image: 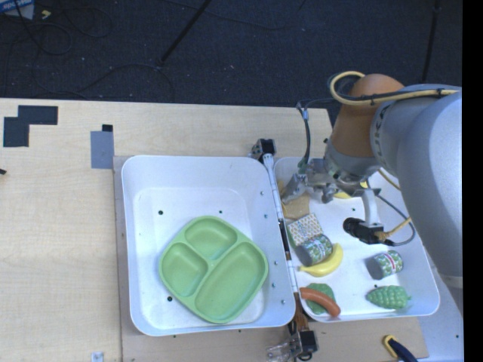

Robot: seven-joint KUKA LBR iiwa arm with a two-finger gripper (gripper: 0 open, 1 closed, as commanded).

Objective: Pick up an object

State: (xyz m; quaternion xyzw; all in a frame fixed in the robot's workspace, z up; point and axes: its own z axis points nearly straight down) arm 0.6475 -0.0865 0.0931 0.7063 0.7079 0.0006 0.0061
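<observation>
The end effector (311, 181), its state not discernible, is seen above the tan block (296, 207), judged light and stiff, best pinched across its flat sides.

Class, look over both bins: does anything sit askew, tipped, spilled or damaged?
Nothing looks spilled or broken. The green divided plate sits at a slant in the left bin. In the right bin, the small can lies on its side, and the toys are loosely scattered.

One fixed camera looks down at a slant on the surface (60, 240), taking in both white bins (151, 176) from moderately far.
</observation>
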